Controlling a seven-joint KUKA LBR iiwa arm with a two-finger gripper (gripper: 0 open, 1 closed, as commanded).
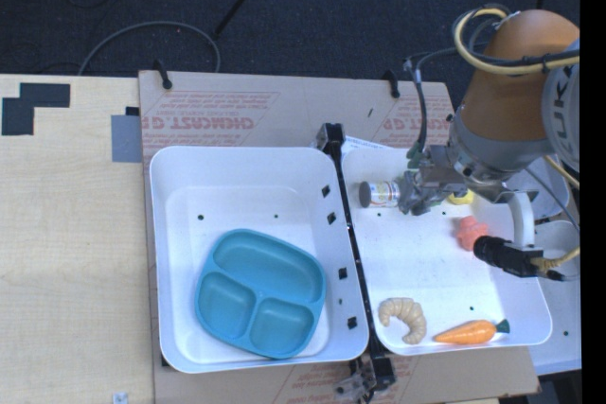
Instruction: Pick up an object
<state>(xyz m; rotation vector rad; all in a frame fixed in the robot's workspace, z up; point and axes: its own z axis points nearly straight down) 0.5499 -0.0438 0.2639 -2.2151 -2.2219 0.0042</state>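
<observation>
While the gripper [414, 201] sits low in the right bin [445, 284], right beside the small bottle [379, 194] lying on its side near the divider, you're in the approach-to-grasp step. Can't tell from this view how the gripper is set, and nothing visibly sits in it. Other candidates: croissant [404, 318] and toy carrot [467, 332] at the near wall, a pink piece [471, 233] and something yellow [459, 197] partly under the wrist. Left bin [180, 194] holds a blue divided plate [259, 292]. Next move, I'd judge: line up across the bottle's width, clamp, lift, and check it comes up.
</observation>
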